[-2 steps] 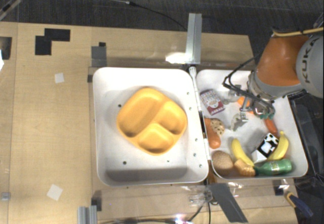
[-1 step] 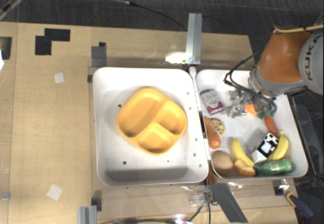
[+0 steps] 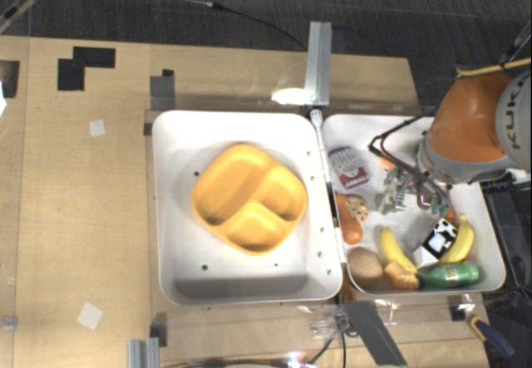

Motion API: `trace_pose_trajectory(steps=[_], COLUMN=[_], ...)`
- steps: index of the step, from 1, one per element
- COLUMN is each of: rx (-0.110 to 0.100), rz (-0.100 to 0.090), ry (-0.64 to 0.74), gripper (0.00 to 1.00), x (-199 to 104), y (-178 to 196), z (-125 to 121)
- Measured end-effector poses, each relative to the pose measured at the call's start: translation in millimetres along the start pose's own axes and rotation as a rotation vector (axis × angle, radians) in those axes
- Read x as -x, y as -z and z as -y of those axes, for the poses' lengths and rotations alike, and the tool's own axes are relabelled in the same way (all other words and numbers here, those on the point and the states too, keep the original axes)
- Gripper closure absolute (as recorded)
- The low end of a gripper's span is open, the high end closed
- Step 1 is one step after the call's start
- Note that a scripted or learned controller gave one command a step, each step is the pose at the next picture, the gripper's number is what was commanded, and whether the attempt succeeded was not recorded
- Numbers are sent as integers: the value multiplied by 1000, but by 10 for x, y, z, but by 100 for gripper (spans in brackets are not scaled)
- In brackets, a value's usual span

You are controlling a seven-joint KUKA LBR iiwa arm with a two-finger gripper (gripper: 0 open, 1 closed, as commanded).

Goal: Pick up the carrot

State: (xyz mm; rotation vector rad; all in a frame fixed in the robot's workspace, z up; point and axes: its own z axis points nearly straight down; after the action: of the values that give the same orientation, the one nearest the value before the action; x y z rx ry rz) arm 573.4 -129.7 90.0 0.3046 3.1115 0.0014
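The carrot (image 3: 351, 228) is a tapered orange-red piece lying along the left wall of the right bin (image 3: 495, 262), its thin end pointing to the back. A cookie (image 3: 357, 208) rests against it. My gripper (image 3: 409, 194) hangs over the middle of the right bin, to the right of the carrot and apart from it. It is open with nothing between its fingers. The grey arm with its orange band (image 3: 470, 125) covers the bin's back right part.
The right bin also holds a red-and-white packet (image 3: 347, 167), a brown potato (image 3: 364, 263), two bananas (image 3: 396, 248) (image 3: 462, 242), a small orange lump (image 3: 401, 279), a green bottle (image 3: 449, 275) and a black-and-white box (image 3: 439, 237). A yellow divided plate (image 3: 249, 196) sits in the left bin (image 3: 170, 267).
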Motion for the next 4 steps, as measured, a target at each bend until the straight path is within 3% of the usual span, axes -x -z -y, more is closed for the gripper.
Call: trace_pose_trajectory(steps=[1,2,3,4], rx=[-2,-1,1,0], rz=[-3,-3,-3,6], ry=[333,334,328,329], gripper=[100,0,0,100], x=[439,439,369,403], y=[28,26,-18,123], z=[450,443,21,13])
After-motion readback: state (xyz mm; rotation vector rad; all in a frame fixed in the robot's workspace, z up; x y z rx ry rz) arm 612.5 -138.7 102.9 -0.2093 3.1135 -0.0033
